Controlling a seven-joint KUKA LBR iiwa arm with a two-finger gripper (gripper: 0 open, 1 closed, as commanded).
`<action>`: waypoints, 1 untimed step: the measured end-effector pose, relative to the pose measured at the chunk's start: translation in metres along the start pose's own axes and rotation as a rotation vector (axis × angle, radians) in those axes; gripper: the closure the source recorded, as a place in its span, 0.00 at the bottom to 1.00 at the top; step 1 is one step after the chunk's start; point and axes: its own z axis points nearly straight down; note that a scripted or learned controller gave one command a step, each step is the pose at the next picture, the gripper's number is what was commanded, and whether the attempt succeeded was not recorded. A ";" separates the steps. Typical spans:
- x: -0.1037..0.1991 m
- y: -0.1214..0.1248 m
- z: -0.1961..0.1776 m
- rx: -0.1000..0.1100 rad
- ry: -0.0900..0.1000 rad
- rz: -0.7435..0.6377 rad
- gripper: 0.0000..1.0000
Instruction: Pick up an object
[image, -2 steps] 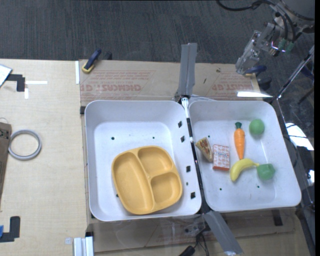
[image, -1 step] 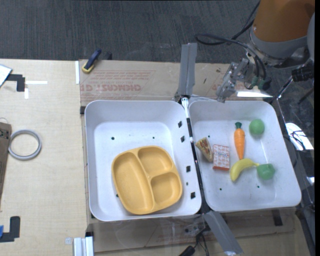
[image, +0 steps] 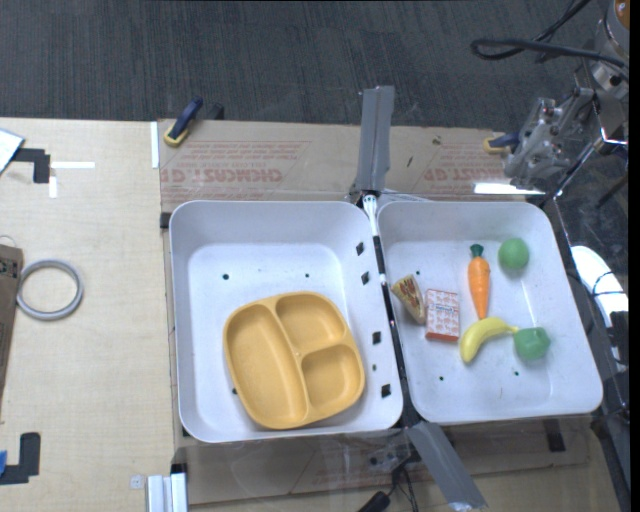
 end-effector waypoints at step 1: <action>0.003 0.007 0.107 -0.001 0.002 -0.222 1.00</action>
